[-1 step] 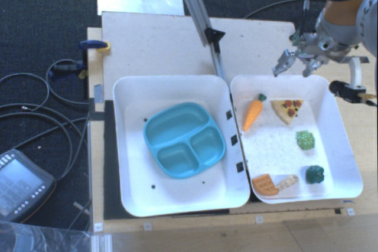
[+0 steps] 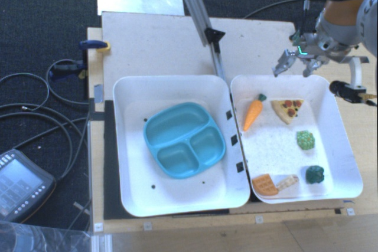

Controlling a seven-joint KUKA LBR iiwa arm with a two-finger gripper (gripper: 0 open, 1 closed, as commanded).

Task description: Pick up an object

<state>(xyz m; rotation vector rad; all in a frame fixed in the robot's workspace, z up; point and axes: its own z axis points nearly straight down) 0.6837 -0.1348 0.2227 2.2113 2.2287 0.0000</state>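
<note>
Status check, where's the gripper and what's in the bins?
Gripper open, above right bin's far rim, holding nothing. Carrot, pizza slice nearest. Blue tray in left bin.

A blue tray lay in the left bin, well left of and below the tool.

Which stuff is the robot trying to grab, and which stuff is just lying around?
For the job: gripper, carrot, pizza slice, light green ball, dark green broccoli, orange wedge toy, right bin.

Just lying about: blue plate, left bin, cables, control pad.
</note>
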